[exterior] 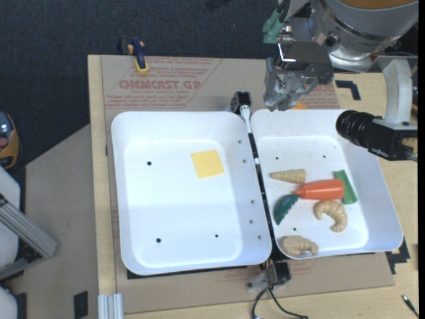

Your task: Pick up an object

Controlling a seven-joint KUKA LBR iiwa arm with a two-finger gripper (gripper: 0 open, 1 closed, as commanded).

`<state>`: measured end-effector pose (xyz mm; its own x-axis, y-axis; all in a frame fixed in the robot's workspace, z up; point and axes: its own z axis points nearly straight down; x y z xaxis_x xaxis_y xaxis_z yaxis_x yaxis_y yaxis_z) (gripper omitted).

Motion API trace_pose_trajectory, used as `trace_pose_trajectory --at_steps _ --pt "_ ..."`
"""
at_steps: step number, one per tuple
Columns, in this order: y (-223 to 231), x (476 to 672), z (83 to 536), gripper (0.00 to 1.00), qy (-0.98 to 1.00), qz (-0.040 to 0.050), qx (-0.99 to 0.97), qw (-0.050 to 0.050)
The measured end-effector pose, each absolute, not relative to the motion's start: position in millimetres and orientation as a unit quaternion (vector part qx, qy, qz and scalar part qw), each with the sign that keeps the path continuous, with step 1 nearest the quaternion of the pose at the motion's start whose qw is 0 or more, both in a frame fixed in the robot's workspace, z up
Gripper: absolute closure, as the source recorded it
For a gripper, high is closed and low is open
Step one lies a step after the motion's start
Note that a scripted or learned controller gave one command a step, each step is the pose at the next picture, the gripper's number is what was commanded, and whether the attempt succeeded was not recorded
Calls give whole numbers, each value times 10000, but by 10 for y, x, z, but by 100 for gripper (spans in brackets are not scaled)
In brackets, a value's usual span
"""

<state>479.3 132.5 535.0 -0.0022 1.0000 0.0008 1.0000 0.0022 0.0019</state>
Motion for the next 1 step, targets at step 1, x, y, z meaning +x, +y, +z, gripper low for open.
trace_pose_trajectory --at_steps 1 --pt "1258 4792 5352 100 7068 4 7074 3"
